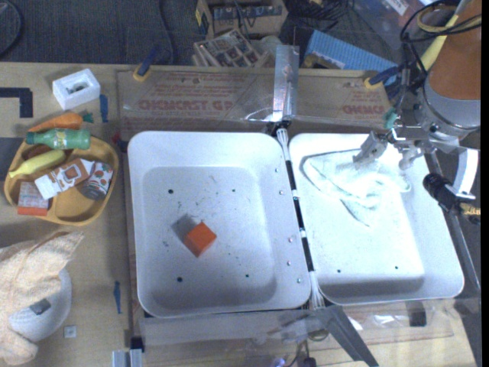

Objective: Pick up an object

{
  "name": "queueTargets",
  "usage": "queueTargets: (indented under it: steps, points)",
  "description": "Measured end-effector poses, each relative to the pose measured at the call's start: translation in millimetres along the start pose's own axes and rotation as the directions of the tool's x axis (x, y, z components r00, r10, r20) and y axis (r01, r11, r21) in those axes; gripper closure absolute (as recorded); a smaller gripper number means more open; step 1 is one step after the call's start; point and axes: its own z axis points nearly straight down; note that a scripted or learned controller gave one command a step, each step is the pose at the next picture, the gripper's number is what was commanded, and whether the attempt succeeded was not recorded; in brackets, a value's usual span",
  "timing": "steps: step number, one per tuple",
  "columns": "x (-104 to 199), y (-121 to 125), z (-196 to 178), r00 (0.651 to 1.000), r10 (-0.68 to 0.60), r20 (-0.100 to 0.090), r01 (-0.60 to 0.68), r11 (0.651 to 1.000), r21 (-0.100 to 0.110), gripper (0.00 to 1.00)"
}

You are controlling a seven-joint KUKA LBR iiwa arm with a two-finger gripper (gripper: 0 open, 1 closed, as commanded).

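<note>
orange block lay in left bin, left of centre and toward the near side, one corner turned to the camera, shadow just beside it on the upper left. dark specks scattered over the bin floor around it. touched by nothing. right bin stood hard against the left one, rims meeting along the middle; held a crumpled clear plastic film in its far half. hung over the far right corner of that bin, well apart from the block: the jaws, two thin fingers spread apart and angled down, nothing seen between them. above them, grey arm with orange band, reaching in from the right. off to the left on the counter: yellow bowl of toy food, green bottle on its far rim, white box beyond, beige cloth nearer the camera. behind both bins, clear panel with red lettering.
</note>
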Motion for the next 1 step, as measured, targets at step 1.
queueTargets:
  steps: [1]
  points:
    - [-34.7,17.7,76.3,0.995,-0.098,0.000,0.098,0.995,-0.001,0.00]
